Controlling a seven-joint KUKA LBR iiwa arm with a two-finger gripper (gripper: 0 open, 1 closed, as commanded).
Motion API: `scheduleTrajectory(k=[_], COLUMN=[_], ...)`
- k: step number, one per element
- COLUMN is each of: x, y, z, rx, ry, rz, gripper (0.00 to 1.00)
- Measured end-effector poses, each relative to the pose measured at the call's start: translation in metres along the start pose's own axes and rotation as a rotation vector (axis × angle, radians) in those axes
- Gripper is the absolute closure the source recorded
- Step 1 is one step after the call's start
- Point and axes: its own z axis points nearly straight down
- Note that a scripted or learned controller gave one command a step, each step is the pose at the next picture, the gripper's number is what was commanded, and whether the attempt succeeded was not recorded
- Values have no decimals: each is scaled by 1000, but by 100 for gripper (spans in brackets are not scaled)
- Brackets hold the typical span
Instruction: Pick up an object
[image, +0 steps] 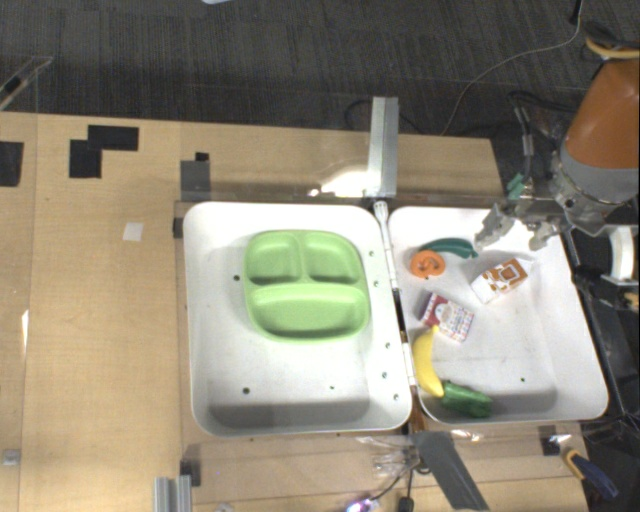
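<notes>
My gripper (517, 228) hangs over the far side of the right bin (575, 350) with its two fingers spread wide and nothing between them. Just below it lies a small white and orange carton (499, 280), to its left an orange carrot with a green top (436, 258), and further towards the near wall a pink printed packet (447, 316), a banana (427, 364) and a green vegetable (466, 398). Well off to my left, the other bin (215, 330) holds a green divided tray (304, 283)
</notes>
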Motion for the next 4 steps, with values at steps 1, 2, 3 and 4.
scheduleTrajectory(k=[1, 2, 3, 4], x=[9, 17, 18, -9], y=[61, 71, 74, 67], z=[102, 149, 133, 78], rx=[1, -13, -23, -3], ry=[0, -2, -3, -1], rz=[232, 78, 74, 195], gripper=[0, 0, 100, 100])
